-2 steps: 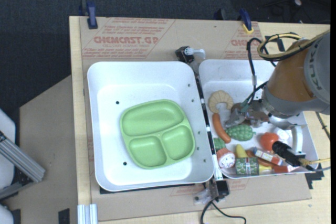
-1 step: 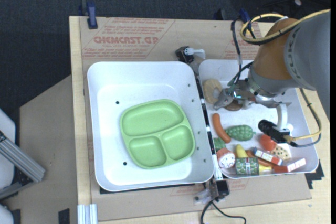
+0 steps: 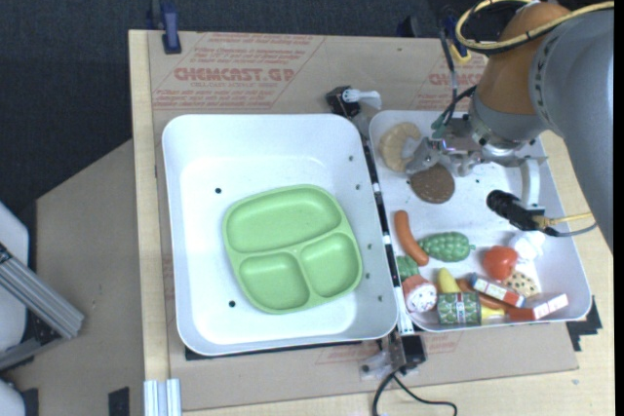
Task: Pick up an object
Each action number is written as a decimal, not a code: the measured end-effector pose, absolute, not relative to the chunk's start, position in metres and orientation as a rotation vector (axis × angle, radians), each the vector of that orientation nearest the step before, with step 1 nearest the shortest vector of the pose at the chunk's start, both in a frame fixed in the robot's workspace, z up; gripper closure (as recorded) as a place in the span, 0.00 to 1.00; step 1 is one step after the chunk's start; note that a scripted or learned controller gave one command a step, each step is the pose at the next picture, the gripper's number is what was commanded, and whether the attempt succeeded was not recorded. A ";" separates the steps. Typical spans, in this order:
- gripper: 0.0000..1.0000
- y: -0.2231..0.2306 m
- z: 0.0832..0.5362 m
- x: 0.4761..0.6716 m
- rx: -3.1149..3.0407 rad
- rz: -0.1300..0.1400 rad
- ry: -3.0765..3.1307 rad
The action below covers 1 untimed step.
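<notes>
We see the grey arm (image 3: 575,63) reaching in from the right of the frame, its orange band over the top of the right bin (image 3: 468,214), and the gripper (image 3: 441,156) low over that bin's upper left part. From this slant we cannot tell how far the gripper is open, and we see nothing clearly held in it. Just below it in the frame lies a brown disc (image 3: 432,185), so near that we cannot say whether the two touch. A paler tan disc (image 3: 394,147) sits to the gripper's left, against the bin's upper left corner. The other objects crowd the lower half of the same bin. An orange-red sausage (image 3: 409,237) lies aslant near the left wall, with a bumpy green piece (image 3: 445,245) just right of it. A red tomato (image 3: 499,262) is further right, and a pale wedge with dark holes (image 3: 524,283) sits below it. Along the bottom edge we make out a red-and-white round piece (image 3: 419,295), a yellow piece (image 3: 447,281), a green can (image 3: 456,309) and a red-and-white packet (image 3: 549,307), all packed close. The left bin (image 3: 195,170) holds a green divided plate (image 3: 292,248), lying flat near its middle. Both bins rest on a tan board with red lettering (image 3: 253,63).
</notes>
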<state>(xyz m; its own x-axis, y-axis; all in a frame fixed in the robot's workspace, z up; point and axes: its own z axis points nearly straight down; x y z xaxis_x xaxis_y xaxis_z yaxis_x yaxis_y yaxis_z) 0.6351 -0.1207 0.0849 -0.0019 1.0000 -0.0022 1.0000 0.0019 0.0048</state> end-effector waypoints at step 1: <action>0.00 -0.098 0.084 0.564 2.229 -0.005 2.225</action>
<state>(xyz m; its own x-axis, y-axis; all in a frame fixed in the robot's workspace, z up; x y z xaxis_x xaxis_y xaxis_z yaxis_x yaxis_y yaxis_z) 0.5643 -0.0982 0.0841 0.0015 1.0000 0.0032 1.0000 -0.0015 -0.0081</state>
